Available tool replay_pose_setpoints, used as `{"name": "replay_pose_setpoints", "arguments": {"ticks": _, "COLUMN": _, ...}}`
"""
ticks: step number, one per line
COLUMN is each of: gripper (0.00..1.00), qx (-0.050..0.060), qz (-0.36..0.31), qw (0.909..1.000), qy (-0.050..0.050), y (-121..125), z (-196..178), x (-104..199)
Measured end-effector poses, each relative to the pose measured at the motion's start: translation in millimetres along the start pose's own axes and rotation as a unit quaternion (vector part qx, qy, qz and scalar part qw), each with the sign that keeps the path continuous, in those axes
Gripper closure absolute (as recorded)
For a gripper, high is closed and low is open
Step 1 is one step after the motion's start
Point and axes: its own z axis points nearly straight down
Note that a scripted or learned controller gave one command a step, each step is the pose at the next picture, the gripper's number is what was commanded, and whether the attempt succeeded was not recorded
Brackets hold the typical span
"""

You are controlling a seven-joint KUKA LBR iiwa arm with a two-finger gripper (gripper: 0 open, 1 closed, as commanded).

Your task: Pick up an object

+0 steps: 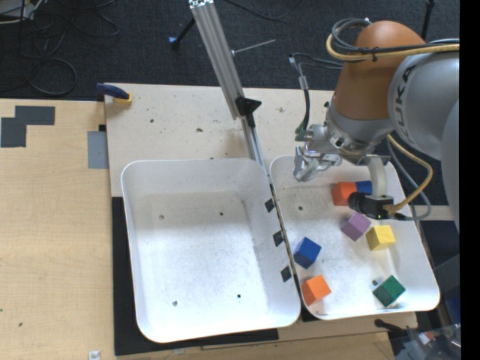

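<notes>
My gripper hangs over the far left corner of the right bin, with nothing visible between its fingers. Several cubes lie in that bin. An orange-red cube with a blue cube behind it sits to the gripper's right. A purple cube and a yellow cube lie just below them. Nearer the front are a blue cube, an orange cube and a green cube.
The left bin stands beside the right one, with black clips on the shared rim. A slanted metal pole rises from behind the bins. The arm's grey and orange body looms over the right bin's far side.
</notes>
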Motion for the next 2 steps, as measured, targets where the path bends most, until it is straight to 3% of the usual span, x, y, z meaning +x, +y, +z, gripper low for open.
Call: {"name": "replay_pose_setpoints", "arguments": {"ticks": 2, "gripper": 1.00, "qx": 0.001, "qz": 0.000, "qw": 1.0000, "qy": -0.001, "y": -41, "z": -11, "x": 92}}
